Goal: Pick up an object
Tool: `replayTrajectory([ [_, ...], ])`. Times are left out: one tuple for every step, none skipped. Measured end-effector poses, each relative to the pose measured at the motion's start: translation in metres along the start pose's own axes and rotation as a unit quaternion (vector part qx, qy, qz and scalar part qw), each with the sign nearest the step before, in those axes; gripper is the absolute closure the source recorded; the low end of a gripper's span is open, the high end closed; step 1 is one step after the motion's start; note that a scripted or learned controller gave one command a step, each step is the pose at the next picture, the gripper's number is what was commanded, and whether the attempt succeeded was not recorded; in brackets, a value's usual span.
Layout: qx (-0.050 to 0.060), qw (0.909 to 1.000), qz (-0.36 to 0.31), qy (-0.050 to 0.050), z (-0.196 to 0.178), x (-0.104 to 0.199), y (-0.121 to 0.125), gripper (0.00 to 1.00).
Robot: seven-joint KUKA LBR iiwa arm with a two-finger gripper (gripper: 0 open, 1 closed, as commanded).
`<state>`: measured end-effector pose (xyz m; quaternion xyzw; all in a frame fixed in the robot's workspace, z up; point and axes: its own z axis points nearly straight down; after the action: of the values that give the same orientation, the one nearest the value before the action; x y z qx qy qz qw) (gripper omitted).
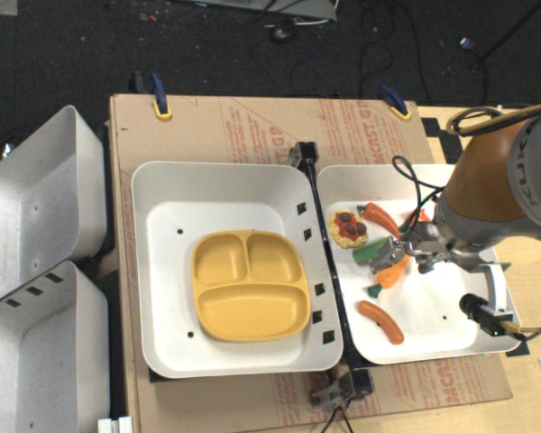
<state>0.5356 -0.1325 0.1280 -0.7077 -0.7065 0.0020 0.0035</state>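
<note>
The right bin (451, 336) holds several toy foods. A small pizza piece (347, 228) lies near its left wall, with a red-orange pepper (379, 216) beside it. Further forward are a green piece (368, 252), an orange carrot (388, 277) and a sausage (380, 321). My gripper (402, 251) is low in this bin, right at the green piece and the carrot's upper end. The wrist and cables hide whether anything is between its tips.
The left bin (162, 242) holds a yellow divided plate (251, 285). A black divider (323, 242) runs between the bins. The arm's grey body (491, 197) overhangs the right bin's far right side. Two white bins (36, 242) stand off the bench at left.
</note>
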Motion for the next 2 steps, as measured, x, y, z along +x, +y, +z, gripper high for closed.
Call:
replayTrajectory([
  [-0.001, 1.0000, 0.000, 0.000, 0.038, 0.001, -0.001, 0.00],
  [-0.004, 1.0000, 0.000, -0.001, 0.026, 0.000, 0.000, 1.00],
])
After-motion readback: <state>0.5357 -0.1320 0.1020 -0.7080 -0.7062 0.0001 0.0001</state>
